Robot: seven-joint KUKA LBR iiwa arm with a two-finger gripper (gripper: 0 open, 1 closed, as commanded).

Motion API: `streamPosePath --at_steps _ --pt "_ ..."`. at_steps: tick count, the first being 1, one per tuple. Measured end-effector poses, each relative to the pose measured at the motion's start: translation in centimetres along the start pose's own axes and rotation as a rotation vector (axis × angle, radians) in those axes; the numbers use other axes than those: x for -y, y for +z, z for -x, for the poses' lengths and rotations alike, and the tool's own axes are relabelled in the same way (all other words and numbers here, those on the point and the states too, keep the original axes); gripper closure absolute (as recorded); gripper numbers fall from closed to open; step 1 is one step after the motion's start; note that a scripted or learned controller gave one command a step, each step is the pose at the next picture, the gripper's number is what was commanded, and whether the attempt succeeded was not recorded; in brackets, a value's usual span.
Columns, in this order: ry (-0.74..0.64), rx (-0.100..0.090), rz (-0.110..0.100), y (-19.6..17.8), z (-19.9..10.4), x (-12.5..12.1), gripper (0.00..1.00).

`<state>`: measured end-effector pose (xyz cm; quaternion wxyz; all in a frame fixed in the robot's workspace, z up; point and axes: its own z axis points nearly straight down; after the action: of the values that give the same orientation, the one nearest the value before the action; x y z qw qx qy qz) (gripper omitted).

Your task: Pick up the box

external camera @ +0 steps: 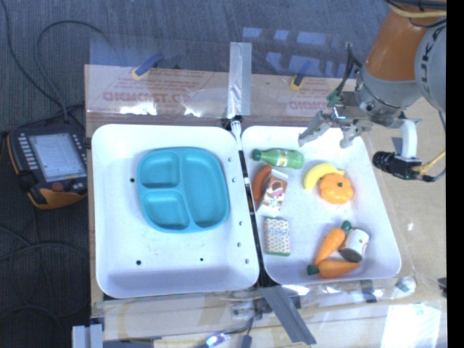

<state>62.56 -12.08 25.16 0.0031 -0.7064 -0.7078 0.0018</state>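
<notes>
We see the gripper [330, 130] spread open and empty above the right bin [384, 216]; the box [277, 235], its print unreadable, lies well below-left, beside a small carton [274, 194].

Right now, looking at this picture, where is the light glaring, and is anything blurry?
In the camera view, glare washes out the clear sheet behind the bins and brightens the right bin at its rim; the blue tray casts only a soft shadow; the hand looks slightly smeared, while the small box is too soft to read its print.
</notes>
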Motion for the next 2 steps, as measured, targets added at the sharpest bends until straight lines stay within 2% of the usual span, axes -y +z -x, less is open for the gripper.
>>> streamPosePath --at_steps 1,2 --pt "-0.041 0.001 0.0 -2.6 -0.7 9.1 0.0" --pt "-0.361 0.007 0.004 -16.7 -0.2 12.4 0.0"
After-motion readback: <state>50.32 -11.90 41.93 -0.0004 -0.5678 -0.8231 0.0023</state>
